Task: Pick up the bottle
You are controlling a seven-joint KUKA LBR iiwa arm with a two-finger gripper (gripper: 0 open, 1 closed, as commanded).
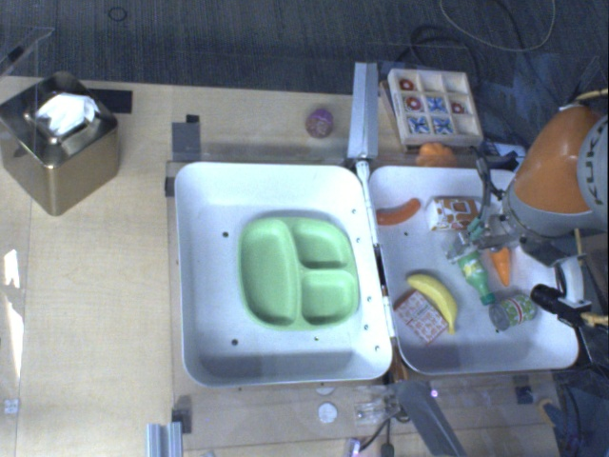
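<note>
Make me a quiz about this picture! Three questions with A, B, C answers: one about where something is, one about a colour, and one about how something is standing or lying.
1. Where is the banana?
A. in the right bin
B. in the left bin
C. on the floor

2. What colour is the divided tray in the left bin?
A. red
B. green
C. blue

3. How is the bottle?
A. standing upright on the bench
B. stacked on the green tray
C. lying on its side in the right bin

Answers:
1. A, the banana lies on the right bin's floor beside a checkered snack packet.
2. B, the tray is light green against the white bin.
3. C, the bottle lies flat, close under the pincer.
</note>
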